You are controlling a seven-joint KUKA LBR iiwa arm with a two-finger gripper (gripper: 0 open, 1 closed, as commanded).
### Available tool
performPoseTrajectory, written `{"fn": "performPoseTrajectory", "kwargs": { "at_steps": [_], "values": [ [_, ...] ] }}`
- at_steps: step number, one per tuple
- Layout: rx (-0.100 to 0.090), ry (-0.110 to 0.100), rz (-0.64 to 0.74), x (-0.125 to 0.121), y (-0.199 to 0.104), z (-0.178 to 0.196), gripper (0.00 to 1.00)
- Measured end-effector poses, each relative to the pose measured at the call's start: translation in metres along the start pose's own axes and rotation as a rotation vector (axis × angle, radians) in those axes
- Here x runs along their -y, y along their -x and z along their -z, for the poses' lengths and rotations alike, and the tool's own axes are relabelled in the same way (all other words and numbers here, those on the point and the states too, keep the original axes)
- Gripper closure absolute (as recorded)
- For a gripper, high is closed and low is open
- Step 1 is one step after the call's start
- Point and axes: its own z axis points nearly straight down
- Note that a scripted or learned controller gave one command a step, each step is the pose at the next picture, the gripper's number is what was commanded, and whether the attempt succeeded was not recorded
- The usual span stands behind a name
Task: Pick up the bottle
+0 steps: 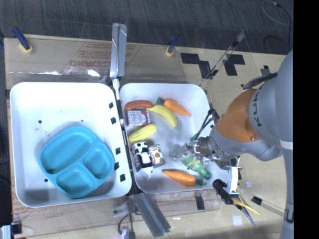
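My pincer sits low at the right bin edge, over the green bottle, which lies on its side just above 1 carrot; how it is set, I cannot tell. The bottle could roll or slip against that carrot. Farther off lie a banana and corn.

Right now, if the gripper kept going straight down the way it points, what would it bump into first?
Most likely the green bottle. The gripper hangs right over it in the right bin, with an orange carrot just beside. How high it sits above the bottle is hard to tell from this slanted view.
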Motion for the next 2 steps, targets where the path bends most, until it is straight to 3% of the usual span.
{"fn": "performPoseTrajectory", "kwargs": {
  "at_steps": [1,2],
  "values": [
    [0.0,-0.001,0.004,0.0,0.0,0.01,1.0],
    [0.001,0.002,0.045,0.007,-0.035,0.122,1.0]
  ]
}}
